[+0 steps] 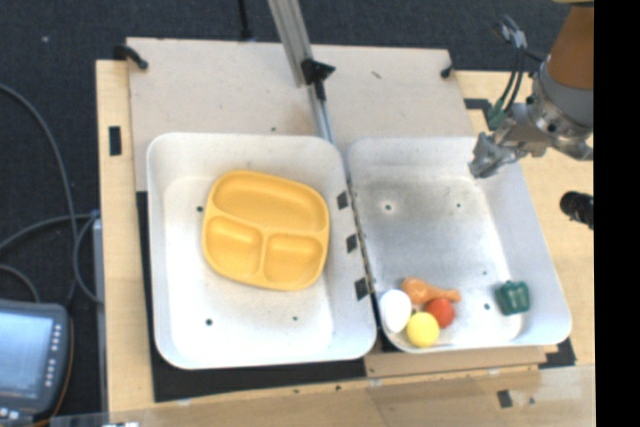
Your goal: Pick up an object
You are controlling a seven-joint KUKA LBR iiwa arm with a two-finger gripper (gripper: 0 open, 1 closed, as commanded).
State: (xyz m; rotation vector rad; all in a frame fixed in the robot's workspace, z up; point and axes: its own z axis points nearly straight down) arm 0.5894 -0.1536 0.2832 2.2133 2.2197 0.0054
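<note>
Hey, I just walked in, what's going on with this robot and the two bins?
The arm reaches in from the right, its gripper over the far right corner of the right bin, with nothing seen in it. The small items sit bunched at that bin's near edge: a white egg, a yellow ball, a red piece, an orange piece and a green piece. The left bin holds a yellow divided tray.

Robotics lab — bench (115,215), twin bins (160,245), cables (40,215).
</note>
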